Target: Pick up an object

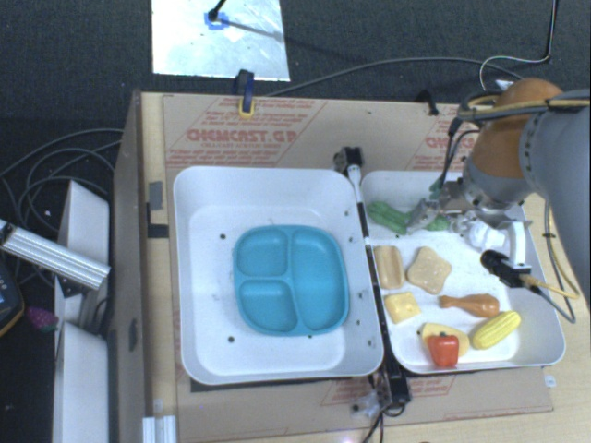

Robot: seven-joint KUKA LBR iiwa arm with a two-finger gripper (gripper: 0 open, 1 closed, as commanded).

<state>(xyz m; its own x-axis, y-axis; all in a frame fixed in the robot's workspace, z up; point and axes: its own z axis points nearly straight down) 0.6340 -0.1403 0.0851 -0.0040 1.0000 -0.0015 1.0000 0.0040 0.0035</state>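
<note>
Where the brown board (305, 118) lies, two white bins sit on it side by side. Red letters (242, 137) on the board say "CHEMCAST GP". More red letters sit at the upper right, but they are partly hidden and I cannot read them.

One blue plate (289, 279) with dips in it lies in the middle of the left bin (187, 275).

Seven toy foods lie in the right bin (528, 351):
- One green veggie (387, 216) is at the upper left of that bin.
- Two tan bread pieces lie side by side below it, a long bread (388, 267) and a square bread (429, 271).
- One yellow block (401, 306) sits under the long bread.
- One brown chicken leg (469, 304) lies to its right.
- One yellow corn (495, 329) is near the lower right.
- One red pepper (444, 350) is at the bottom. A small yellow bit touches it, and I cannot tell what that bit is.

One grey arm (559, 150) with an orange part reaches in from the right. Its gripper (432, 212) is low in the right bin, just beside the green veggie. I cannot tell if the gripper is open or closed, or if it holds anything.

One shiny silver sheet (222, 26) lies at the top of the frame.
</note>
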